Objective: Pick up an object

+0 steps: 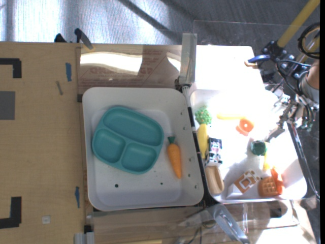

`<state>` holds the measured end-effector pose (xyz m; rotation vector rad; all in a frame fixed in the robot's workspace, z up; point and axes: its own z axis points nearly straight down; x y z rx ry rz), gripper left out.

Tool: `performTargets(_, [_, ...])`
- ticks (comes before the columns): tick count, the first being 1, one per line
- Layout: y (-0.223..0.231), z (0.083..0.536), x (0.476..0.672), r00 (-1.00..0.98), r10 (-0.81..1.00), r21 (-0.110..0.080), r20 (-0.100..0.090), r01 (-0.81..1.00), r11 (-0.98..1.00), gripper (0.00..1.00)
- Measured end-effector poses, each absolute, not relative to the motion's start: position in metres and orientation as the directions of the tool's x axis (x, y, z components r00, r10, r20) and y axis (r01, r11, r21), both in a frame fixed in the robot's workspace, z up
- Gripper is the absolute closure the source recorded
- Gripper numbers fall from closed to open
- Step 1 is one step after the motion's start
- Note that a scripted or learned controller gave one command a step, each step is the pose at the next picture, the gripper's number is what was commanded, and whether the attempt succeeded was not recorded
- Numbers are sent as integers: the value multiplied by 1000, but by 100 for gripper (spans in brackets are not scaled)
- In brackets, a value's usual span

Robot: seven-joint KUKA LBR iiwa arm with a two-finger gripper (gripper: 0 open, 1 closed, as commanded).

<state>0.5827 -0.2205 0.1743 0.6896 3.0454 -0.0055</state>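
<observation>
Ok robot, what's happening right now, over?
Gripper above right bin's far-right edge, nothing seen held. Orange toy carrot lies beside teal divided plate in left bin. Small toys crowd right bin.

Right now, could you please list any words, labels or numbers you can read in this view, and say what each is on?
None can be read.
Cardboard flap: faint reddish print, too blurred to read.
Small black-and-white packet in the right bin: markings too small to read.
</observation>
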Motion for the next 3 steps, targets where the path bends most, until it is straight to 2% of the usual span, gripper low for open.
performTargets(1, [-197, 89, 586, -895, 446, 2, -12, 446, 895, 0])
performTargets(2, [-219, 89, 484, -887, 462, 8, -5, 462, 887, 0])
performTargets(3, [-222, 101, 487, -885, 464, 6, -21, 464, 886, 100])
